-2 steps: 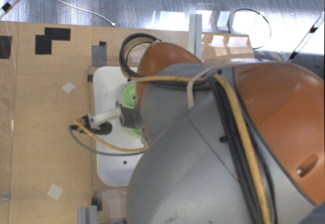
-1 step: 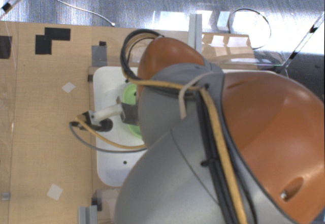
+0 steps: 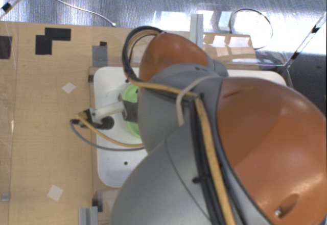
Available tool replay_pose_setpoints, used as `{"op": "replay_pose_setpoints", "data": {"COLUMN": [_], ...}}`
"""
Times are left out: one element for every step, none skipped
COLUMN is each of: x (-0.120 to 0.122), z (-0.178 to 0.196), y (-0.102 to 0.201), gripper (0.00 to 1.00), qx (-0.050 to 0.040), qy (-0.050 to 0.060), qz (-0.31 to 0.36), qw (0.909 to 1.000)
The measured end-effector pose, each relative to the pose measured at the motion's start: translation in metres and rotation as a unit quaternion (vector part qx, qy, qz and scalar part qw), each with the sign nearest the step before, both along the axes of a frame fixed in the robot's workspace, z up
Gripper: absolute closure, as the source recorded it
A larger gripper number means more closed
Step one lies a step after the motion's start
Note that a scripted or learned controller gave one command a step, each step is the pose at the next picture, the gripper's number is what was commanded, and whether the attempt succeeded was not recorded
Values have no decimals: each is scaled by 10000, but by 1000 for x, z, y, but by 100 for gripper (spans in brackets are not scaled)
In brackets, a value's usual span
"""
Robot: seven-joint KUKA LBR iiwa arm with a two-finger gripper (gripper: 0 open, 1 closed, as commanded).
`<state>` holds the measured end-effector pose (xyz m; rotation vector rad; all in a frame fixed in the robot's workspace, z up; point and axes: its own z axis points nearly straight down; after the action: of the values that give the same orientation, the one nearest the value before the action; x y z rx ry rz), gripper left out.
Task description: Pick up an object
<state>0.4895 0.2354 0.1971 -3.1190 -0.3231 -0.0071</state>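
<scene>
Gripper (image 3: 131,111) low in the left bin (image 3: 110,82), tucked under the big grey and orange arm (image 3: 230,142). Open or closed? Cannot tell, the wrist hides it.

Right at the gripper is the green thing (image 3: 131,93), the only object showing in this bin. Green peeks out on the far side of the gripper body and again on the near side, so I'd say the tool sits directly over it, with no sideways offset worth calling. Touching or just above it, I cannot tell. Its shape and long axis are hidden too, so no call on how it lies across the grip.

The bin floor around it is smooth white and flat, bare to the left wall and toward the near wall. That is plenty of room for a straight lift. Beyond the bin lies the pale wood bench (image 3: 46,117).
</scene>
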Motion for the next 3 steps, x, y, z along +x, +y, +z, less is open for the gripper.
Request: {"op": "replay_pose_setpoints", "data": {"x": [1, 3, 4], "z": [11, 21, 32], "y": [0, 0, 0], "gripper": [100, 100, 100], "qx": [10, 18, 27], "qy": [-7, -13, -20], "qz": [5, 19, 25], "qw": [10000, 10000, 10000]}}
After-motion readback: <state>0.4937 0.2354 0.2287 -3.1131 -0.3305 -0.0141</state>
